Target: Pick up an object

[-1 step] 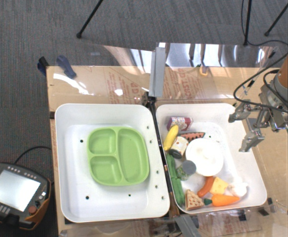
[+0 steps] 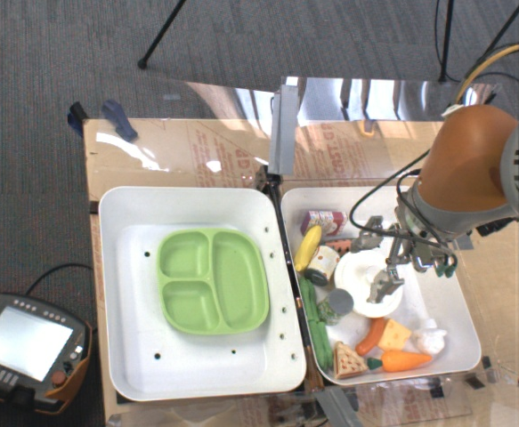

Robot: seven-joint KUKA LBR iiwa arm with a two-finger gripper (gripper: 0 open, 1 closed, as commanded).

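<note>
Nearest of all, on the floor off the desk's near left corner: a teach pendant point(image 2: 23, 345), out of play.

Next up, the near end of the right bin point(image 2: 469, 332), crammed with toy food. Orange carrot point(image 2: 406, 360) almost against the near wall, sandwich wedge point(image 2: 349, 361) just left of it, cheese wedge point(image 2: 396, 334) right behind. Long green cucumber point(image 2: 317, 327) running along the left wall.

Mid-bin, a white plate point(image 2: 364, 285) with the end effector point(image 2: 388, 280) low over its right side. Can't tell from this angle whether wide or narrow, and nothing visibly held. Probably lining up on the plate or something at its rim, so calling that the pick target.

What could go wrong, just guessing:
- flat, slick plate, so an easy slip-off on closing
- grey round thing point(image 2: 337, 303) touching the plate's near left edge, likely to get shoved or dragged along
- banana point(image 2: 309, 247) and purple can point(image 2: 323, 221) close by on the far left, easy to bump with a sideways drift

Room-wise: tight on the plate's left and near sides, bare floor toward the right wall and far right corner. Best exit looks straight up. Left bin point(image 2: 108, 238) roomy, just a green divided tray point(image 2: 213, 280) in the middle.
</note>
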